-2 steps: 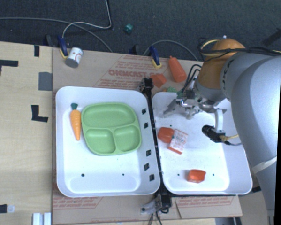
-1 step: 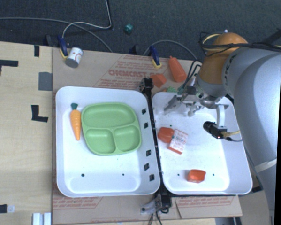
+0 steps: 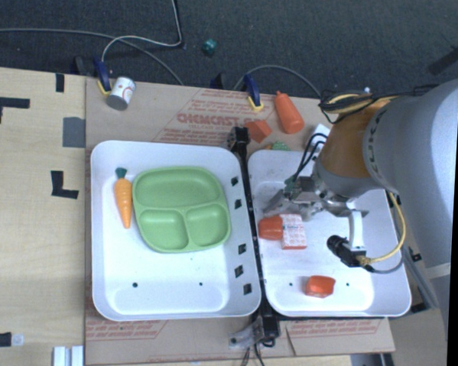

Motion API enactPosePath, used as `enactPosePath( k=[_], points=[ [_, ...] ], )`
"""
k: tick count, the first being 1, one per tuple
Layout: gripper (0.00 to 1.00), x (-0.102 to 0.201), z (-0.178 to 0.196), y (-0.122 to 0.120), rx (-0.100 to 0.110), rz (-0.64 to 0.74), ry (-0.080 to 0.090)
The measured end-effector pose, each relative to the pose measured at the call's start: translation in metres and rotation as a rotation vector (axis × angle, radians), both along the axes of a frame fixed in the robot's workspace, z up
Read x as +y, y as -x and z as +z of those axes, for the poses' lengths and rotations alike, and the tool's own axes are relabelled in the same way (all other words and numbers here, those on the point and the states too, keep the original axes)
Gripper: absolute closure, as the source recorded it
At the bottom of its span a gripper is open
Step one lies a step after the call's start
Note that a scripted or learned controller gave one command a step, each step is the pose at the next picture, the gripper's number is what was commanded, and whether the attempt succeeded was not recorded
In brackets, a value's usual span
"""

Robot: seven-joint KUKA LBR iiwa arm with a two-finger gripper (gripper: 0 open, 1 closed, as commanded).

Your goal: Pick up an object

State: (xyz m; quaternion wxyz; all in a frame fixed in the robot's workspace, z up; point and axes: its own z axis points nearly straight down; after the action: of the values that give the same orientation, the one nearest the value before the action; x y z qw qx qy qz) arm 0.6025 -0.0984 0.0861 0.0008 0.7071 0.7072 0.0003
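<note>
Orange and white, the small carton (image 3: pixel 285 230) lies in the right bin (image 3: pixel 376 305) just under our gripper (image 3: pixel 298 199), whose state we cannot tell, so we judge we are approaching and must next descend onto it.

Surface (image 3: pixel 27 229): light wood-grain top with black angular tape marks (image 3: pixel 11 107) at left and a grey square patch (image 3: pixel 74 130). A printed brown cardboard sheet (image 3: pixel 194 123) lies on it. Beyond the far edge, dark blue-grey carpet floor (image 3: pixel 298 29). A thin cable (image 3: pixel 144 40) runs across the carpet; a small teal object (image 3: pixel 209 45) lies near it. Lighting even, without hard shadows.
</note>
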Motion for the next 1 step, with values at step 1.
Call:
enactPosePath(
  k=[1],
  points=[
    [0.00, -0.0385, 0.0001, -0.0612, -0.003, 0.002, 0.002]
  ],
)
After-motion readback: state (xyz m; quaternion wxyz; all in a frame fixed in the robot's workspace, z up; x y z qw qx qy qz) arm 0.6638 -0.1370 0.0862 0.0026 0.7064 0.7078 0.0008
